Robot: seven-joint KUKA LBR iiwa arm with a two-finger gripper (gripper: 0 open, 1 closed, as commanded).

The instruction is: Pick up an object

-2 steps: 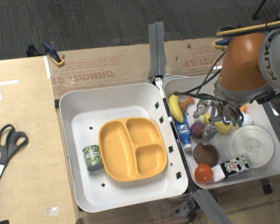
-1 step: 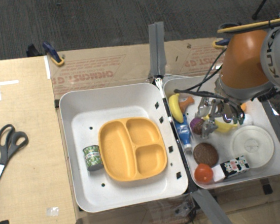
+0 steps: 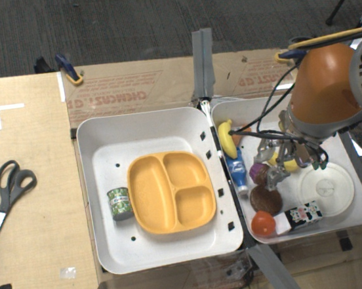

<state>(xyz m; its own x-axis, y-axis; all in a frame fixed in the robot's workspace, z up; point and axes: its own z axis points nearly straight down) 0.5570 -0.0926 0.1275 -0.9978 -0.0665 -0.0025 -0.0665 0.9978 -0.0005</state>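
My gripper [image 3: 287,163] hangs low in the right bin [image 3: 361,214], under the arm's orange band [image 3: 324,83]. It sits just right of a purple round object [image 3: 259,172] and above a brown round object [image 3: 265,198]. A small yellow piece [image 3: 292,165] shows right by the gripper; whether it is held is unclear. A banana [image 3: 226,138] and a blue bottle [image 3: 238,175] lie along the bin's left wall. A red ball [image 3: 263,223] and a black-and-white box [image 3: 303,214] rest near the front wall. A white round lid [image 3: 326,190] lies to the gripper's right.
The left bin [image 3: 96,152] holds a yellow divided plate [image 3: 172,191] and a small green can [image 3: 118,203]. Scissors [image 3: 7,190] lie on the wooden bench at far left. Cables run from the arm over the right bin.
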